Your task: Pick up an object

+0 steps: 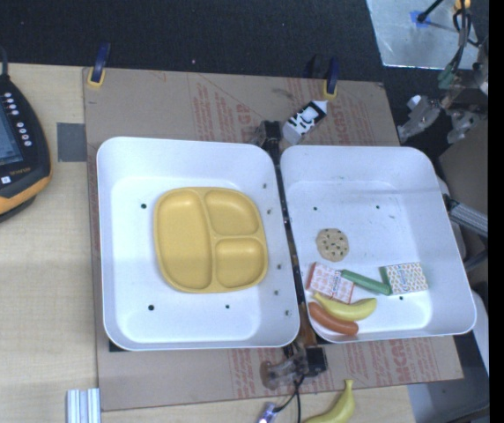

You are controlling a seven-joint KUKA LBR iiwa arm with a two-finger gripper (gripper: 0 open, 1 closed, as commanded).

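Note:
The right bin [428,176] holds several small items near its front edge. A round cookie [332,244] lies towards the middle. Below it are a red-and-white packet [324,282], a green stick [364,281], a patterned box [404,278], a yellow banana [347,307] and an orange-red sausage [332,321]. The gripper [437,117] hangs beyond the bin's far right corner, off the bin and well apart from every item, with cables above it.
In the left bin [120,236] lies a yellow divided plate [210,239]. A teach pendant [1,152] rests on the bench at far left. A second banana [336,405] lies outside the bins at the front. A black-and-white object [303,120] sits behind the bins.

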